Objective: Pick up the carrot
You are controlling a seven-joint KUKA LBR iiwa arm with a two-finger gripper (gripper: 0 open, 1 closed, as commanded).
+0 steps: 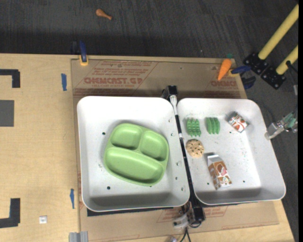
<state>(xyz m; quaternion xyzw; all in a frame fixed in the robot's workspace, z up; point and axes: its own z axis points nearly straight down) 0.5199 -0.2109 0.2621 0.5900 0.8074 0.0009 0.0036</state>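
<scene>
- Carrot [224,70] first: it's outside both bins, lying on the brown board [118,78] just past the far rim of the right bin [251,186], near that bin's far right corner. It's orange, with its green top pointing away from the bin.
- Nothing is touching the carrot. A blue clamp [241,71] sits just beside it on the right.
- The gripper [280,127] is at the right edge of the view, just off the right bin's right rim and well apart from the carrot. It's small and partly cut off, so I can't tell whether it's spread or pressed together, and I see nothing in it.
- In the right bin, two green ridged pieces [202,126] lie side by side at the far end, with a round cookie [194,148] just nearer.
- A small red-and-white packet [237,122] lies towards that bin's far right, and a taller carton [218,172] lies near the middle.
- The left bin [90,142] holds a green divided plate [136,152], sitting flat in the middle.
- Off the bench, a small orange thing [103,14] lies on the dark floor at top left.
</scene>
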